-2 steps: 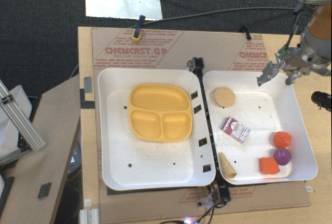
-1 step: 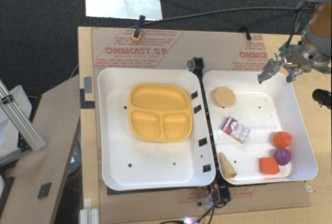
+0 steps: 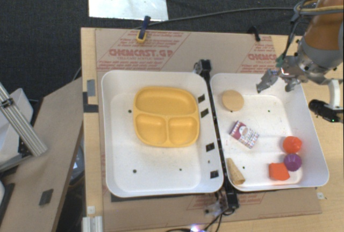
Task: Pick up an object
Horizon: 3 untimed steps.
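Frankly, we see several ways this pick could miss. Our pincer (image 3: 277, 79) hangs over the far rim of the right bin (image 3: 318, 142), at about one o'clock in the view, and its two fingers are spread apart with nothing between them, so nothing is secured yet. The closest candidate is the tan round cookie (image 3: 233, 100), lying flat on the bin floor toward eight o'clock from the pincer. In our judgement a thing that flat gives the fingers little to close on, and they could skate over it or push it away. The rim beneath the pincer is another risk: a straight descent from where we are could land a finger on the bin wall rather than inside.

The other candidates sit well apart from us. A small snack packet (image 3: 244, 135) lies near the bin's middle, a tan cone (image 3: 235, 171) rests against the divider at seven o'clock, and an orange ball (image 3: 292, 144), a purple ball (image 3: 293, 161) and an orange block (image 3: 278, 171) crowd together at five o'clock. We think that cluster invites a bad grasp, since closing on one could nudge its neighbours, and the balls may roll.

Our arm (image 3: 325, 32) enters from three o'clock, wrist bent downward, fingers pointing toward the counter (image 3: 161, 45). A yellow divided plate (image 3: 165, 116) occupies the left bin (image 3: 115, 134).
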Each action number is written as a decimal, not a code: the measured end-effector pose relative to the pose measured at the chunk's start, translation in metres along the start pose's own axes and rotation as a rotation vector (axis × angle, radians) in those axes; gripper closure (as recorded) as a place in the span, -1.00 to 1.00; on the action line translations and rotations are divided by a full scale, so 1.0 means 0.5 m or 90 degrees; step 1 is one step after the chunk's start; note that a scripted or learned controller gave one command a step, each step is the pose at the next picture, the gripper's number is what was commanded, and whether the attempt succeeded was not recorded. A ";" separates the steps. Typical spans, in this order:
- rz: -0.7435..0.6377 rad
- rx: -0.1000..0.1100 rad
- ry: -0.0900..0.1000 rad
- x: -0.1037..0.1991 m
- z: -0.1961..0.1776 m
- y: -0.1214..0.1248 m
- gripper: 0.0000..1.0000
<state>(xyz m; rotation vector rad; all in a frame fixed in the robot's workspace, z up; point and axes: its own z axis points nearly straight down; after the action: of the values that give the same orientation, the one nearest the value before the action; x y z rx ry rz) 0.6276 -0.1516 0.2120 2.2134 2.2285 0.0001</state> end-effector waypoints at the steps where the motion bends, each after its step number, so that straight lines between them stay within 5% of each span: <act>1: 0.003 0.001 0.000 -0.017 0.100 -0.010 -1.00; 2: 0.001 0.000 0.000 -0.002 0.197 0.004 -1.00; 3: 0.001 -0.003 -0.001 -0.003 0.171 0.006 1.00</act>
<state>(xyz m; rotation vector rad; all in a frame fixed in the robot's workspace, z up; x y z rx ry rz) 0.6306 -0.1531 0.1266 2.2114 2.2247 0.0047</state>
